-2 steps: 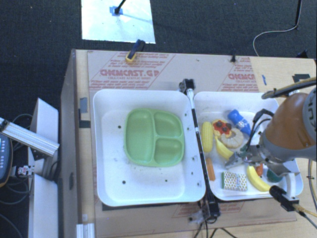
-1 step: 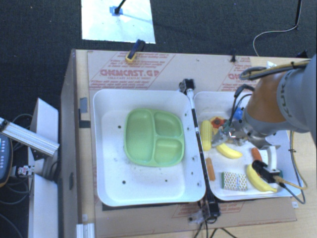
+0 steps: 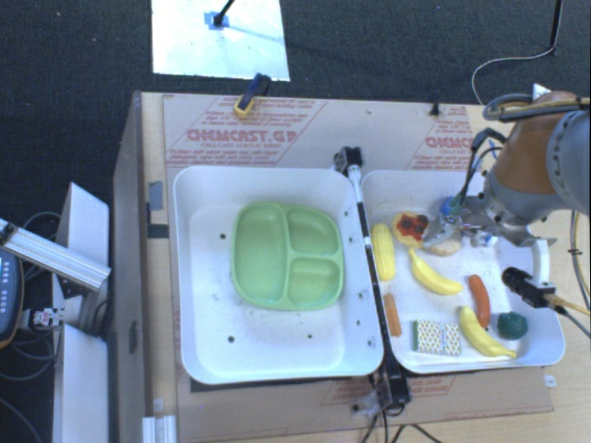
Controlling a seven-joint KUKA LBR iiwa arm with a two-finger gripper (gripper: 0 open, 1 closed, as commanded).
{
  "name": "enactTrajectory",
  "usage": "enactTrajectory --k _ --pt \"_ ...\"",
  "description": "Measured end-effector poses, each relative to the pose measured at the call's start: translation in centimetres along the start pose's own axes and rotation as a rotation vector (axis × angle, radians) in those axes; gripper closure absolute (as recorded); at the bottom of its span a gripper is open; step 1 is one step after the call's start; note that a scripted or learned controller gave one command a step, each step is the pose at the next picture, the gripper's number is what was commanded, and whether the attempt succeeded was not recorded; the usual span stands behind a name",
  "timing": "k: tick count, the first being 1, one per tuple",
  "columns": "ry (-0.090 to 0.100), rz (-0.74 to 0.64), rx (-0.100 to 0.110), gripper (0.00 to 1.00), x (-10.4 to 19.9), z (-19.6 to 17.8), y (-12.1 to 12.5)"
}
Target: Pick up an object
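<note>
I see gripper low over right bin, above beige piece; claw state: cannot tell. Risk: crowded banana and red-yellow toy cause glancing miss.

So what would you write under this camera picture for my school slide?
Robot arm's gripper reaches into the right bin of toy food, beside a green divided plate in the left bin.

The left bin holds a green plate. The right bin holds two bananas, corn and a hot dog. The claw hangs low over the right bin's top part.
</note>
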State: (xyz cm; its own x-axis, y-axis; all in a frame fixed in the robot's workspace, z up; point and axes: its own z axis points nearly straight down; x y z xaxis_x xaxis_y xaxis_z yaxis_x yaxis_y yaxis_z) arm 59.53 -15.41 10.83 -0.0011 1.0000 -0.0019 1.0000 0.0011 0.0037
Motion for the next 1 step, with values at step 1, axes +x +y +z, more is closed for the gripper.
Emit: enactTrajectory --k 1 --pt "0.002 0.0 0.004 0.0 3.1 2.42 -4.52"
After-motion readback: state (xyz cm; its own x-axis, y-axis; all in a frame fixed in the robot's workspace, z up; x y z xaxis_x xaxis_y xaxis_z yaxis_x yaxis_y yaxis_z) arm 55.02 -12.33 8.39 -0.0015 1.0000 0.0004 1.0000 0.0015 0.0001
